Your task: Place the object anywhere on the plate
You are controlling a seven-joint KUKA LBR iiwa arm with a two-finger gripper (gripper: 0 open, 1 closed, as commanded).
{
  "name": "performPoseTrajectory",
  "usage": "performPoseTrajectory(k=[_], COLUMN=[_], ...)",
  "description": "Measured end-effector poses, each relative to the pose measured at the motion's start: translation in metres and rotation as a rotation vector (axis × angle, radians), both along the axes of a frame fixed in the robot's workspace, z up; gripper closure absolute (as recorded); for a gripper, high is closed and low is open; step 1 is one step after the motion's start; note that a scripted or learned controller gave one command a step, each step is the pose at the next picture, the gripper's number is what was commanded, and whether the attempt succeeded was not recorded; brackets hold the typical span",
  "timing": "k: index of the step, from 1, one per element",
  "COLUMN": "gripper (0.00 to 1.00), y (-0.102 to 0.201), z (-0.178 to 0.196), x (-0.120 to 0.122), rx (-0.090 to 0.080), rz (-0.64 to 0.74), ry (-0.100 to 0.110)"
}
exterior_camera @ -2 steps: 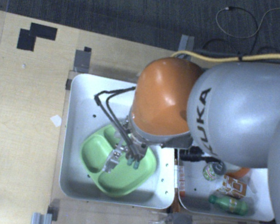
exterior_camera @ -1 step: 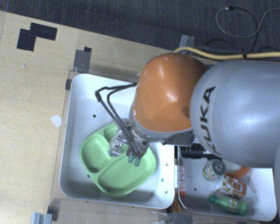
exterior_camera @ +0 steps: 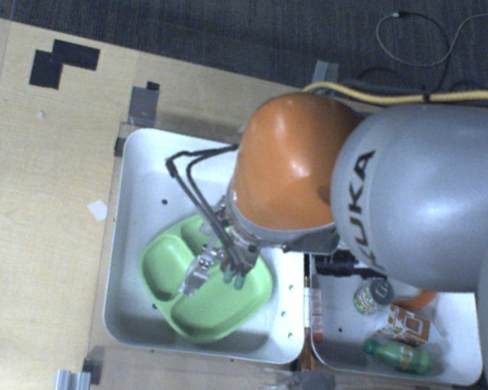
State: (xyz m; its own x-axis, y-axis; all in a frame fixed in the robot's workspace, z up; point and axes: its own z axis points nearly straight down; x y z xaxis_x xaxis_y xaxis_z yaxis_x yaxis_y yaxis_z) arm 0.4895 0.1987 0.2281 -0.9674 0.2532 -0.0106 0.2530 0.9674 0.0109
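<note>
My gripper (exterior_camera: 216,273) sits over green divided plastic plate (exterior_camera: 204,290) in left white bin (exterior_camera: 128,216). Fingers slightly apart, nothing btwn them; can't pick out task obj.

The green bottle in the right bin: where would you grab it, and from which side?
Around its middle, from straight above. The green bottle lies on its side along the right bin's floor, so fingers could close across its narrow width. That is only my guess.
</note>
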Motion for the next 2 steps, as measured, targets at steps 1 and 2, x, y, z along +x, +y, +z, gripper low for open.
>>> performPoseTrajectory(k=[1,2], gripper=[0.0,0.0], y=[-0.013,-0.091], z=[-0.112,-0.042], x=[0.002,0.033], rx=[0.002,-0.004], rz=[0.05,-0.219], ry=[-0.006,0.008])
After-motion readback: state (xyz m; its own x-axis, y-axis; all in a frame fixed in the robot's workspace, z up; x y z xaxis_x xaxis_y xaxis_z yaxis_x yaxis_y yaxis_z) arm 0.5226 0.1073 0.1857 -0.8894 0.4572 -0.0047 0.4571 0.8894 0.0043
